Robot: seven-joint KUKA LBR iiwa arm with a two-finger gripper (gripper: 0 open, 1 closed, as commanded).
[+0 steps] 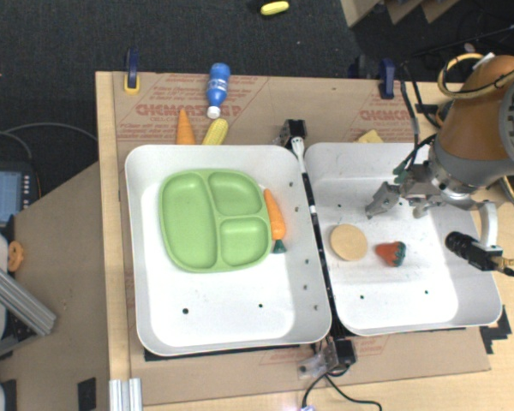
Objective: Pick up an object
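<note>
The right bin (428,311) holds a round tan disc (349,242) and a red strawberry with a green top (391,253), side by side near its middle. My gripper (401,205) hangs over the back half of this bin, above and slightly right of the strawberry. Its fingers (380,202) are spread open with nothing between them. In the left bin (231,315) lies a green divided plate (214,219), with an orange carrot (276,221) against its right edge.
Behind the left bin on the bench lie a blue-and-white bottle (217,88), a small orange carrot (184,128) and a yellow corn piece (215,131). A black tool (293,132) rests at the seam between the bins. The grey and orange arm (475,122) fills the right side.
</note>
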